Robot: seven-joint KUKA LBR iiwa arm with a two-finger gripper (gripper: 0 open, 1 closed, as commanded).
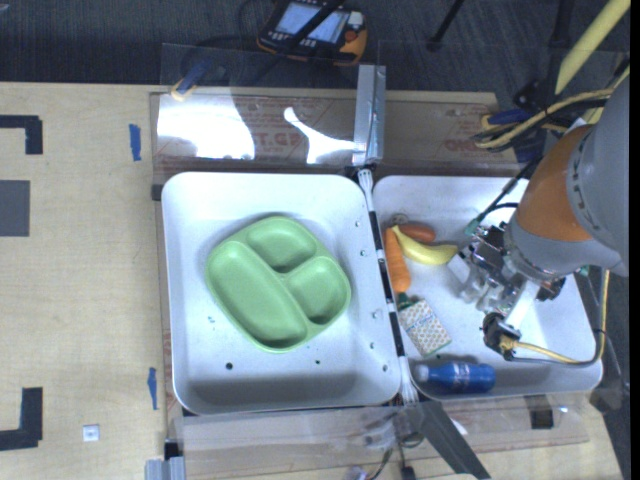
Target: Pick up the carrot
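Observation:
The carrot is orange with a green end. It lies lengthwise along the left wall of the right bin, just left of a yellow banana. My gripper hangs over the middle of the right bin, to the right of the carrot and apart from it. It is open, and nothing sits between its fingers.
A green divided plate fills the left bin. In the right bin a red-orange item lies behind the banana, a patterned packet sits below the carrot, and a blue bottle lies at the front wall. A yellow cable trails by the gripper.

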